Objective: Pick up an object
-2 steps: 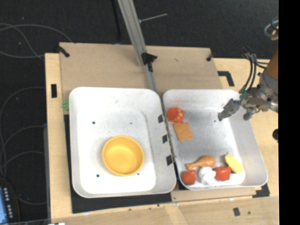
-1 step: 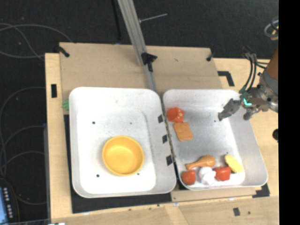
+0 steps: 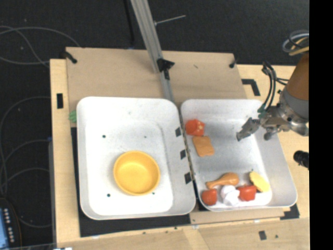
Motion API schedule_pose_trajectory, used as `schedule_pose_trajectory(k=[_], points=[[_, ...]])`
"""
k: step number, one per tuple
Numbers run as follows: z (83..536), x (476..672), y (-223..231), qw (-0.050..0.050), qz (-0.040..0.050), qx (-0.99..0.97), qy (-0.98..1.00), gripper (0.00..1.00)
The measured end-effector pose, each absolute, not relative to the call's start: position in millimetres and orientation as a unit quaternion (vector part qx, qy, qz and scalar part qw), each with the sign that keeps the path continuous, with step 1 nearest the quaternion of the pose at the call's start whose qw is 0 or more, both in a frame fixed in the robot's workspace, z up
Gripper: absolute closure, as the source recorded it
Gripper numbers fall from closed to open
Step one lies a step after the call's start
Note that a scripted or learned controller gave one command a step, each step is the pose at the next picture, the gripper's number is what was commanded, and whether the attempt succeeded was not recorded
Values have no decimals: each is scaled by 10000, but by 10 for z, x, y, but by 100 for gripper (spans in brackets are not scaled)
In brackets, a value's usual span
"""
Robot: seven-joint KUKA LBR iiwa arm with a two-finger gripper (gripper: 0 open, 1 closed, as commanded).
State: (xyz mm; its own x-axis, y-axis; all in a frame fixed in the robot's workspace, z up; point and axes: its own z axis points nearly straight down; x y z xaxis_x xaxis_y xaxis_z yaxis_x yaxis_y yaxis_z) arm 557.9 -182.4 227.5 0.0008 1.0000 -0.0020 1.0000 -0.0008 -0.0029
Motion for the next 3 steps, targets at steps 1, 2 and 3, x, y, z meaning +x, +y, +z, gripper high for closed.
schedule_pose_trajectory(k=[1,2,3], points=[[1849,5591,-1861,5,19,-7074,-7068,0],[1420,5613,-1856,4,18,-7079,-7063,0],[1560,5632,-1864,-25,-10,-7092,-7050,100]])
